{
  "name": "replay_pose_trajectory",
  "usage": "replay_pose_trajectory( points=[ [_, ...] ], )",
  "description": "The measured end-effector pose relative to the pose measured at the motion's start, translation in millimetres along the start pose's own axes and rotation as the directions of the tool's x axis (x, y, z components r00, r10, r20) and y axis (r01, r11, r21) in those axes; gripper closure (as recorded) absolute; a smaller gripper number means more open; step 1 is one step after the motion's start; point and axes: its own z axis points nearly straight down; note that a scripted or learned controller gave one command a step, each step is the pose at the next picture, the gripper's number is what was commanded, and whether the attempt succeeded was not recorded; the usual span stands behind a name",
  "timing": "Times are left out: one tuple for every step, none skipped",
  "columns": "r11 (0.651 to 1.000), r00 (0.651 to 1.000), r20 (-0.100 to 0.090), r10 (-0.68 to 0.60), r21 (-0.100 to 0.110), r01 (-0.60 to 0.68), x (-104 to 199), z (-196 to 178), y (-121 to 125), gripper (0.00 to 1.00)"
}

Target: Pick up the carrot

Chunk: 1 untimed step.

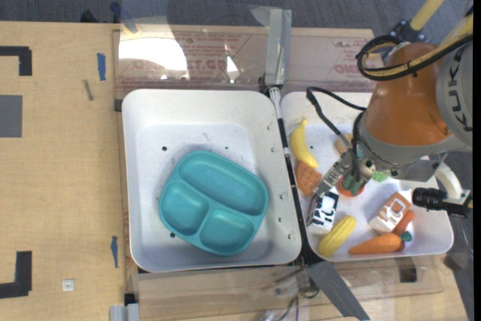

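Note:
The carrot [378, 243] is orange with a green stub at its right end and lies flat near the front edge of the right bin [442, 243]. My gripper [343, 178] hangs over the middle of that bin, up and to the left of the carrot and well apart from it. Its fingers [331, 177] look spread, with nothing held between them. A small red and green item [352, 185] sits right beside the fingertips. The orange wrist band covers the bin's back right part.
Around the gripper lie a yellow banana [303, 146], an orange waffle-like piece [308, 179], a black and white item [325, 211], a yellow toy [337, 234] and a white and orange box [388, 213] touching the carrot's top. The left bin [134, 162] holds a teal divided plate [214, 201].

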Motion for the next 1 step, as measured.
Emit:
replay_pose_trajectory(
  points=[
    [0.983, 0.983, 0.001, -0.183, -0.003, 0.183, 68.7, -6.0, 39.0, 1.0]
  ],
)
